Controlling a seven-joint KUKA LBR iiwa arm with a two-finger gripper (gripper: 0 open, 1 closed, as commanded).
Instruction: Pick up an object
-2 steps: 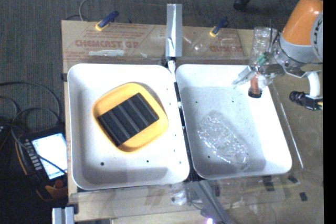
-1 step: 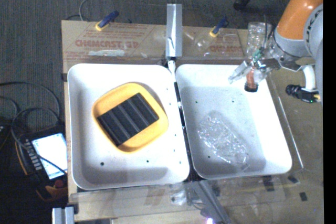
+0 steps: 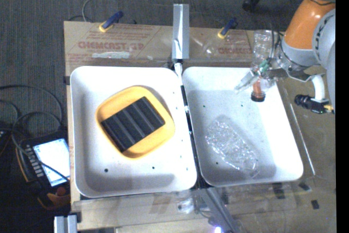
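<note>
A clear crinkled plastic bottle (image 3: 232,145) lies tilted in the right bin (image 3: 289,133), toward five o'clock of its floor, its length running from ten to four o'clock. The hand (image 3: 257,84) hovers at the bin's one o'clock corner, well apart from the bottle; whether it is wide or narrow cannot be told. In the left bin (image 3: 87,172) sits a yellow tray with a black ribbed insert (image 3: 135,121), near centre. Both bins rest on the worktop (image 3: 114,45), with blue-handled clamps (image 3: 110,21) at twelve o'clock
</note>
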